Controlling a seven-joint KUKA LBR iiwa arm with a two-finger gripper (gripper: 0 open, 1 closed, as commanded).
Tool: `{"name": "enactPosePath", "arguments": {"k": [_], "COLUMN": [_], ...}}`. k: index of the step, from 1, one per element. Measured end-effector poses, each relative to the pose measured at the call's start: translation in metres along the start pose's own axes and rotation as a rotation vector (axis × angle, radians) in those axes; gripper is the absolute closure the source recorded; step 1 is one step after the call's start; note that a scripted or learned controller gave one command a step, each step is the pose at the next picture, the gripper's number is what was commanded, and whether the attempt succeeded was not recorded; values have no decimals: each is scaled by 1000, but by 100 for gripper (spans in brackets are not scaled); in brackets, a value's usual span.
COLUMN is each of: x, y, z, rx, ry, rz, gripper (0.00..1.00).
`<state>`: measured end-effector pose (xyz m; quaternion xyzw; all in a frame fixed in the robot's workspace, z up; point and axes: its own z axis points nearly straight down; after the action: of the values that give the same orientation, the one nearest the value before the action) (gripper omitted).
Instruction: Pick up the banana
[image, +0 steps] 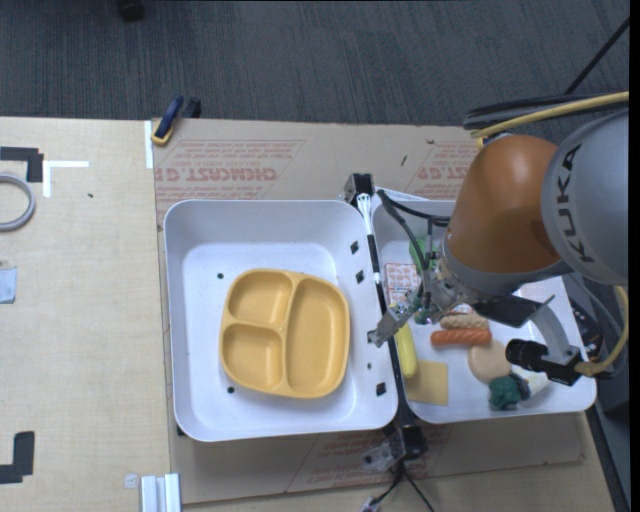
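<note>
Hovering claw (400, 325) over banana (405, 352) by right bin's (560, 405) left wall; grip state unclear; best descend centred, clear of cheese slice (432, 381).

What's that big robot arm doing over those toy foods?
The arm reaches in over the right bin, where toy food lies. It's meant to pick up the banana, which lies by the bin's left wall, next to a cheese slice and a hot dog. Its tool hangs just above the banana. The left bin holds a yellow plate.
</note>
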<state>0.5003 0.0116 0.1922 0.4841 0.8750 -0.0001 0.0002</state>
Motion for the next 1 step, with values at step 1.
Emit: {"name": "enactPosePath", "arguments": {"k": [1], "x": [0], "y": [0], "z": [0], "rx": [0], "ry": [0], "rz": [0], "gripper": [0]}}
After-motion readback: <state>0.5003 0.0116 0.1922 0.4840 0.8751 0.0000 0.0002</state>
